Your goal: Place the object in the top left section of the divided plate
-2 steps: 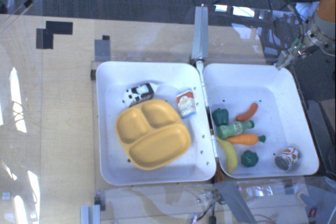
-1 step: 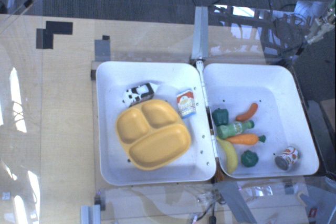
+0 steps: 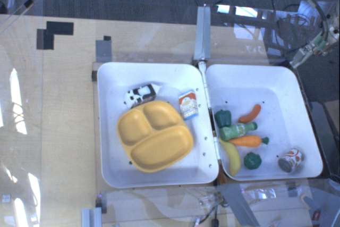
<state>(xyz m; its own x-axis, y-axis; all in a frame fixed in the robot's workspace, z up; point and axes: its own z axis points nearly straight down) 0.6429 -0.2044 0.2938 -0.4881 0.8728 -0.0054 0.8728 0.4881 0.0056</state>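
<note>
Nearest, the left bin (image 3: 109,167) holds the yellow divided plate (image 3: 154,135), with a black-and-white toy (image 3: 141,94) and a small carton (image 3: 188,104) just beside its rim. Beyond the right bin (image 3: 287,87) hangs what is probably the gripper (image 3: 311,49); whether it is open or closed, I cannot tell.

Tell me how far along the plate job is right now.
Nothing looks done yet. The yellow divided plate in the left bin has nothing in any of its sections. The toy food, including the banana, carrot and green bottle, lies in the right bin. The arm sits at the upper right, away from both bins, with nothing visibly held. Picking and placing are left.
</note>
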